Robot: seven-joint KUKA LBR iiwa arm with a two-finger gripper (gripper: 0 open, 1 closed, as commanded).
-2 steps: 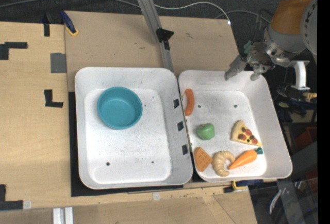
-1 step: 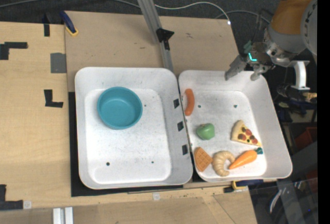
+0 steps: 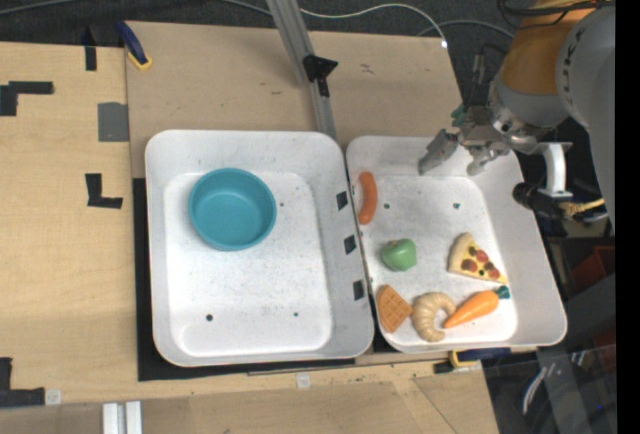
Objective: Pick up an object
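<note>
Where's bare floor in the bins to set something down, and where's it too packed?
Left bin: bare all around the blue bowl, widest below it. Right bin: one bare patch, between the sausage, the pepper, the pizza slice and the claw. Its near end is packed: waffle, croissant and carrot lie close together.

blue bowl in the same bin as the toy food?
No: the blue bowl sits alone in the left bin, while the hot dog, green pepper and pizza slice lie in the right bin.
</note>
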